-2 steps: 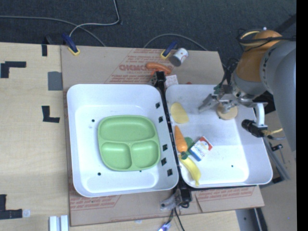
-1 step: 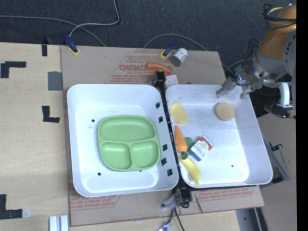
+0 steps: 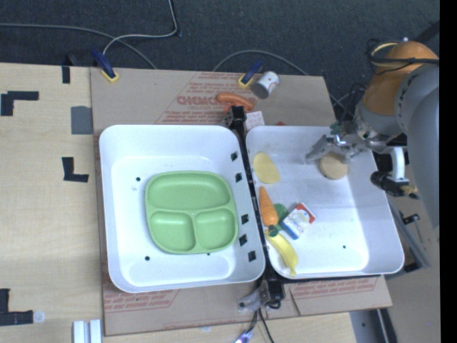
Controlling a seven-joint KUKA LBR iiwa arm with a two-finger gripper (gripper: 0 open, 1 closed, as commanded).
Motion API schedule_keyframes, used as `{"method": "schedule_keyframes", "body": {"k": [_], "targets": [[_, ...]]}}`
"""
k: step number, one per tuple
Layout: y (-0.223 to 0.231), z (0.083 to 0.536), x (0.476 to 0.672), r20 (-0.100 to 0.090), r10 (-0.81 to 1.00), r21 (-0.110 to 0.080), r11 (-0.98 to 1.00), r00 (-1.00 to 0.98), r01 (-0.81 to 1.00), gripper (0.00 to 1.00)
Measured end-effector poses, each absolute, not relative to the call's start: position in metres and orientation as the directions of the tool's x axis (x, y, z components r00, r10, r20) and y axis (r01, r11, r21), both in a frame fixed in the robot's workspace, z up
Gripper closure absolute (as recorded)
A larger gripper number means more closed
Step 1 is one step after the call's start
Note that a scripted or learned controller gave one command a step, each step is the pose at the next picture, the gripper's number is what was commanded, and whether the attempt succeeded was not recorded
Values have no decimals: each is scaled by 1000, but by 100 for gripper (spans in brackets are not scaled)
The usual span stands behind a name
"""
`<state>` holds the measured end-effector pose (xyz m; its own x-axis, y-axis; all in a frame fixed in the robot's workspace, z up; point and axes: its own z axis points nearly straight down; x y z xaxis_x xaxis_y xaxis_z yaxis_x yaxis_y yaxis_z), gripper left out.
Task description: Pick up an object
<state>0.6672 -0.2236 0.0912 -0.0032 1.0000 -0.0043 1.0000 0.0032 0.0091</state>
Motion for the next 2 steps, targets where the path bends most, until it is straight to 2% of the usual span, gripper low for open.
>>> {"method": "schedule_keyframes", "body": {"k": [1, 2], "targets": [[-224, 103, 669, -10, 1000, 16, 5, -5, 1000, 100], [-224, 103, 669, -10, 1000, 16, 5, -5, 1000, 0]]}}
